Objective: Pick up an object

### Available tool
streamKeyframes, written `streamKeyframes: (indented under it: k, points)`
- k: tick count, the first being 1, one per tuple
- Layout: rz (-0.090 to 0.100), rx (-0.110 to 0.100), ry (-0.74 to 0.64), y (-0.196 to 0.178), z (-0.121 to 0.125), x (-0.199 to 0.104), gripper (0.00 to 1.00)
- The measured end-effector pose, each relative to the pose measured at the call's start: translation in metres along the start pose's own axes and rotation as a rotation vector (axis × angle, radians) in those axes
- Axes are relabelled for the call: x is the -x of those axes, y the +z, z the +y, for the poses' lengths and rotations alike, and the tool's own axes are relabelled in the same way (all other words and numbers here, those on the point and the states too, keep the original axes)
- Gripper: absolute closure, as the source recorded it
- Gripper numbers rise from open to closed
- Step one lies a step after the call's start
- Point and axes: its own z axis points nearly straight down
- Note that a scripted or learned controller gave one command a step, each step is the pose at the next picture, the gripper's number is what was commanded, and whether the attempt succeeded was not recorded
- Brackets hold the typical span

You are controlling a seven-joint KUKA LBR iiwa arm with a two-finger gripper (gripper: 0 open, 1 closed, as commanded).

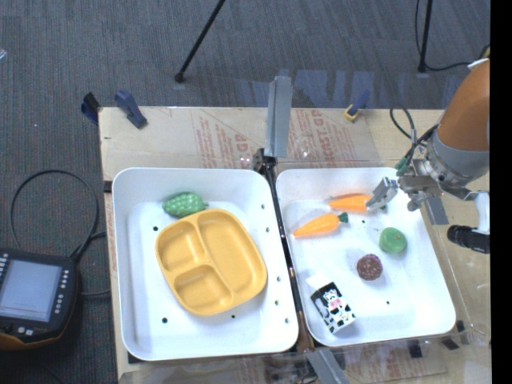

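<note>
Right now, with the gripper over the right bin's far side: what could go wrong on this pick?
1. The gripper sits at the end of one carrot, not over its middle; a grasp there may slip or pivot.
2. A second carrot lies close beside it and could get nudged.
3. Both lie near the right bin's far wall, leaving the fingers little room.

Tray (211, 262) left bin (128, 214); carrots (320, 226) right bin (432, 294).

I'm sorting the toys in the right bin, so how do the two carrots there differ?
The nearer carrot lies fully in view, its green top pointing right; the farther carrot is partly covered by the gripper at its right end. The nearer one looks plumper, the farther one slimmer. Both are orange and lie roughly parallel in the right bin.
</note>
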Motion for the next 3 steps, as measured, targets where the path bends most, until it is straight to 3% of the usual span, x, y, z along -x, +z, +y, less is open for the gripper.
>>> streamKeyframes:
  k: [1,2,3]
  points:
    - [0.0,-0.002,-0.048,0.103,0.019,-0.041,0.0]
    - [-0.004,0.007,-0.312,-0.027,-0.041,0.002,0.0]
    - [0.004,-0.007,-0.315,0.08,-0.037,0.016,0.0]
